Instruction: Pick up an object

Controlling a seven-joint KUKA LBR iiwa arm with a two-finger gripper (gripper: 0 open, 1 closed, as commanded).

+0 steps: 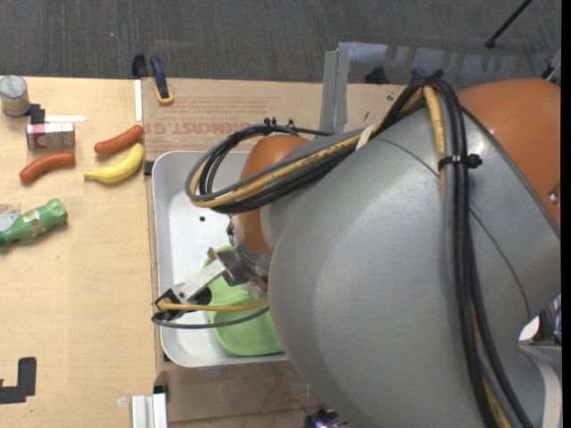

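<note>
A white bin (pixel 174 203) lies below the arm, and its left part shows. In its near corner rests a pale green rounded object (pixel 239 333), partly covered by the arm. The arm's orange wrist (pixel 259 203) reaches down into the bin just above that green object. My gripper (pixel 236 264) sits under the wrist, right at the green object's upper edge, with most of it hidden by the arm. I cannot see whether it touches the object.
On the wooden bench left of the bin lie a yellow banana (pixel 118 168), two red sausages (pixel 118 140), a green bottle (pixel 34 222), a small box (pixel 50 135) and a tin (pixel 12 94). The grey arm body (pixel 401 275) covers the right side.
</note>
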